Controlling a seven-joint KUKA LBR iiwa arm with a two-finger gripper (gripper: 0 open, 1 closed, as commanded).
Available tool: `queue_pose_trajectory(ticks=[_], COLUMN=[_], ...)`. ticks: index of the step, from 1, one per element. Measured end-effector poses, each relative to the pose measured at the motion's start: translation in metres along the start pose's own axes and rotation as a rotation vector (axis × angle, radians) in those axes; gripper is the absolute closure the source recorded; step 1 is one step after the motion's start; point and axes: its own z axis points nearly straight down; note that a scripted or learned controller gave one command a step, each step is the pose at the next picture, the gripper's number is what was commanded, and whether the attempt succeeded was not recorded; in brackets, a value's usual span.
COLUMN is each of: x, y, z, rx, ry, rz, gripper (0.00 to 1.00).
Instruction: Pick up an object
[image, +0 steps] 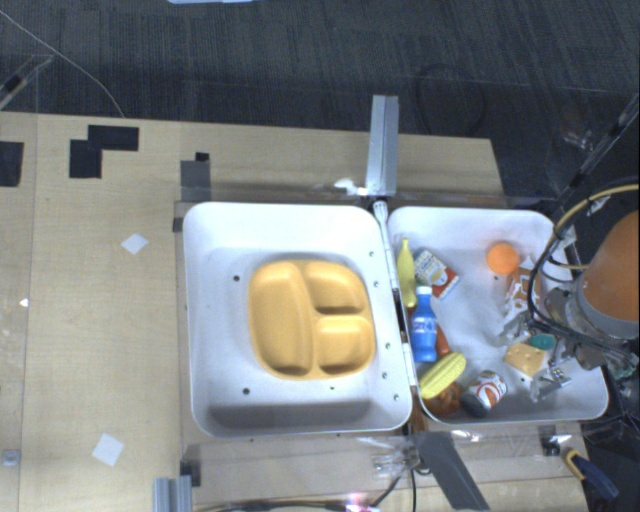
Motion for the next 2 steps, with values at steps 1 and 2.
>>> queue_pose_trajectory(ticks=[1,2], x=[-0.121,-0.178], y=[-0.040,-0.022], z=[0.009,0.008], rx=[-0.001,-0.004], ry=[-0.004,0.009], rz=[0.033,0.296], gripper=[0.00,0.00])
